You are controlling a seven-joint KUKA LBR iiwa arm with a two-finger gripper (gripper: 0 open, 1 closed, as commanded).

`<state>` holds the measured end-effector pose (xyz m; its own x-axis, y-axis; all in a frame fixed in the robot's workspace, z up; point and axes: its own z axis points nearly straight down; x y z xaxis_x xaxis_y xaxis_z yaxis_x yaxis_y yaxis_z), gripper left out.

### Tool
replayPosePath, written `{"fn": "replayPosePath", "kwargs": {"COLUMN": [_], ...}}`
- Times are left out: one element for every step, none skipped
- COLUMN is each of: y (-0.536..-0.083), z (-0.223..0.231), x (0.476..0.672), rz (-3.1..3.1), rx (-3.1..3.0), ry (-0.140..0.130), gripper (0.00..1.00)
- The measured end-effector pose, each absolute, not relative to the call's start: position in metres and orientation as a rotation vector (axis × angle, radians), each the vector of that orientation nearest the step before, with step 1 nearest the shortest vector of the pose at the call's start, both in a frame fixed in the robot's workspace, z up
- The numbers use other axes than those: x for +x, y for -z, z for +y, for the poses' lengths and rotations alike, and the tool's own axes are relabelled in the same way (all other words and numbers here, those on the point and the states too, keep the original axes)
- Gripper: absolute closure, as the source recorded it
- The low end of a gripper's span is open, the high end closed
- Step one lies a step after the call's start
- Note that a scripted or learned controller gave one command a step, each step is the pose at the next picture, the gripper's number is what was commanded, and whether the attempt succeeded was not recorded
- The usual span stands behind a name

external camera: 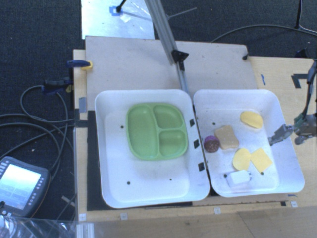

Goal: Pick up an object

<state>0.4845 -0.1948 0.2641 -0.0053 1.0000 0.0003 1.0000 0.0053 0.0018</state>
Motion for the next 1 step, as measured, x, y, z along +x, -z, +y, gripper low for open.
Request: {"fn": "replayPosePath", "kwargs": {"y": [-0.2643], "z": [-0.1948], "x": [0.4846], "rz": [2.225], "rx": [2.216], "ry": [-0.003], "gripper": [0.00]}}
